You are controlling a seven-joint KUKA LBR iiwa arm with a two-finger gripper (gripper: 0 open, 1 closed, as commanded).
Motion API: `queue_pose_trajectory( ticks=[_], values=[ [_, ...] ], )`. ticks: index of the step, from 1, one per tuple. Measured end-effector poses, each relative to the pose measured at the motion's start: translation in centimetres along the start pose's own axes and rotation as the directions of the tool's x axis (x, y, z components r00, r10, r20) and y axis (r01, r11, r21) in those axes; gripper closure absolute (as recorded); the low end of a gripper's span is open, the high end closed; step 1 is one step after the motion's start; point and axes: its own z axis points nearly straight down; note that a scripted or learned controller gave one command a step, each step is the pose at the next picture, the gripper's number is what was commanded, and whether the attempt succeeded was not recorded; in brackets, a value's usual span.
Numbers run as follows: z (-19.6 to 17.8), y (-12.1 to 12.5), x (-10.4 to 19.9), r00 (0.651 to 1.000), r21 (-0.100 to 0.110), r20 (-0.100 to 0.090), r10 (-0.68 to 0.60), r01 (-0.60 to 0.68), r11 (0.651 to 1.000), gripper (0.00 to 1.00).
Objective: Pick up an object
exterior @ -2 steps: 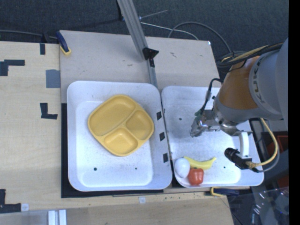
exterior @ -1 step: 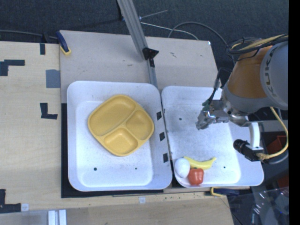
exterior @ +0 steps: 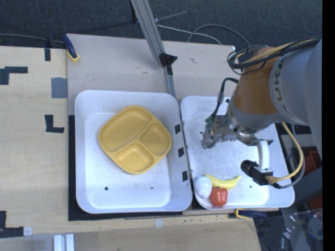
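Lying in the right bin's (exterior: 199, 114) near corner: banana (exterior: 224, 181), red pepper (exterior: 219, 196), white egg-shaped object (exterior: 202, 185), clustered and touching.
All look like smooth, light, rigid plastic toys, likely slippery; the banana's curved midsection offers the narrowest hold. Gripper (exterior: 209, 139) hangs over bare bin floor, apart from them; jaw state cannot be told. Left bin (exterior: 84, 140) holds a yellow three-compartment plate (exterior: 135, 138).

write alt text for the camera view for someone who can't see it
A grey and orange robot arm reaches from the right, its gripper low over the right white bin, where a banana, a red item and a white item cluster at the near edge. The left bin holds a yellow divided plate.
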Motion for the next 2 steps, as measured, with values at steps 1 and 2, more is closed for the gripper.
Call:
queue_pose_trajectory(
  ticks=[1, 2],
  values=[
    [0.1, -0.8, 5.3, 1.000, 0.001, 0.000, -0.001, 0.001, 1.000, 1.00],
    [-1.9, -2.0, 10.7, 1.000, -0.002, 0.000, -0.002, 0.002, 1.000, 1.00]
  ],
)
